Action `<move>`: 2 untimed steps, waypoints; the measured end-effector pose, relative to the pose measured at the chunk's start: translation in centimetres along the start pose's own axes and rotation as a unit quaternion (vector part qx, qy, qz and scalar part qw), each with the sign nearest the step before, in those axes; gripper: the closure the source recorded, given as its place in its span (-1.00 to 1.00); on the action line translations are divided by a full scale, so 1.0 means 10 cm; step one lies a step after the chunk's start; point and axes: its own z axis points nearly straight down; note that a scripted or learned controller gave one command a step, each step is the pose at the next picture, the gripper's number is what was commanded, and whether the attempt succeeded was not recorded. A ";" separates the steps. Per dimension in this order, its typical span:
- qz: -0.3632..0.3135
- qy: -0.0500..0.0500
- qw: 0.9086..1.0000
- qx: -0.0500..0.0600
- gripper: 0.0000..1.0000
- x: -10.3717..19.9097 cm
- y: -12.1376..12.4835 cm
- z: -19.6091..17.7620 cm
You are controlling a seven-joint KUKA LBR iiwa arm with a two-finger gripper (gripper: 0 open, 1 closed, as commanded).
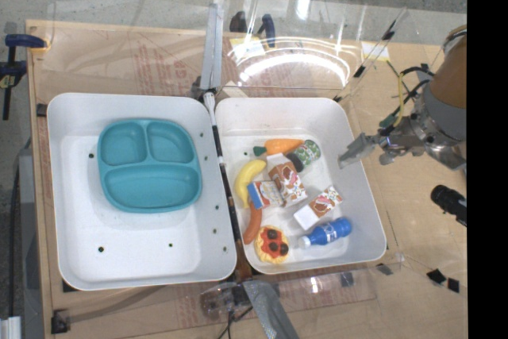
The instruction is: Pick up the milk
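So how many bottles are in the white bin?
2. A green-capped dark bottle lies beside the carrot, and a blue bottle lies near the right bin's front edge. Others might hide under the pile.

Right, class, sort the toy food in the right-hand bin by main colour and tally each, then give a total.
Orange: 1, carrot
Yellow: 1, banana
Green: 1, bottle
Blue: 2, bottle, small carton
Red or brown: 4, carton, packet, sausage, pizza
White: 1, block
Total: 10
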 end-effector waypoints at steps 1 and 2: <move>-0.071 0.000 0.997 0.001 -1.00 0.70 -0.07 1.28; -0.104 -0.005 0.995 -0.010 -1.00 0.48 0.35 1.83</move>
